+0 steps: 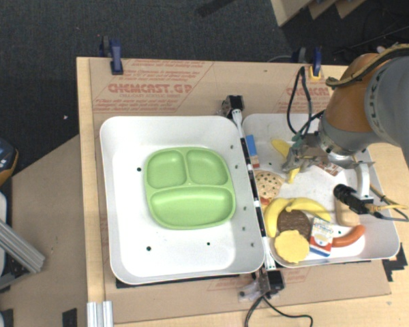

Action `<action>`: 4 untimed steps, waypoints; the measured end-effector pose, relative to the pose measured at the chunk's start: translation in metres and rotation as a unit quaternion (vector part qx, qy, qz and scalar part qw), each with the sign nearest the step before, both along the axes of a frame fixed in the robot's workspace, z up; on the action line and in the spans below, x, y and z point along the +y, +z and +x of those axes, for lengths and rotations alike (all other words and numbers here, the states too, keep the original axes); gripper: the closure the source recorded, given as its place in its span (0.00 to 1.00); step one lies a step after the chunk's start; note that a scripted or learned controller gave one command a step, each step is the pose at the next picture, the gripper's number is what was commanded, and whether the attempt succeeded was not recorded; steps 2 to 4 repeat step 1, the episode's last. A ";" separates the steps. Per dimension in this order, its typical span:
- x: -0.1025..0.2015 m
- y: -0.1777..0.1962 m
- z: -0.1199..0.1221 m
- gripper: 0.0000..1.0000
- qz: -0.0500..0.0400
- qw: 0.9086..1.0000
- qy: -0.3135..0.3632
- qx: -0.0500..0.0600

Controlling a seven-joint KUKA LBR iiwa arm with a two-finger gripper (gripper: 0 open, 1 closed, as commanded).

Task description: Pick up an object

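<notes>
Brown board (pixel 88 182) under two white bins carries red print near its far edge. Behind the left bin (pixel 123 251) it reads "CHEMCAST GP"; smaller lines around it are too blurred to read.

The arm (pixel 385 94) runs off the picture's right edge and hides the right bin's (pixel 259 125) far right corner. The gripper's (pixel 296 157) fingertips blur into a small yellow piece (pixel 281 146) by the bin's far edge

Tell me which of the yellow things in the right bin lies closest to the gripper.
The small yellow piece at the bin's far end, just left of the gripper. The banana and the round yellow disc lie farther toward the near end.
</notes>
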State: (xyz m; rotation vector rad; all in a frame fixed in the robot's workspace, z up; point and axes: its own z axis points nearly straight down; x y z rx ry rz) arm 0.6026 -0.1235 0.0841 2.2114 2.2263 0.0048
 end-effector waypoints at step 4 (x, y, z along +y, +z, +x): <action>0.087 0.108 0.015 1.00 0.001 1.000 0.002 -0.004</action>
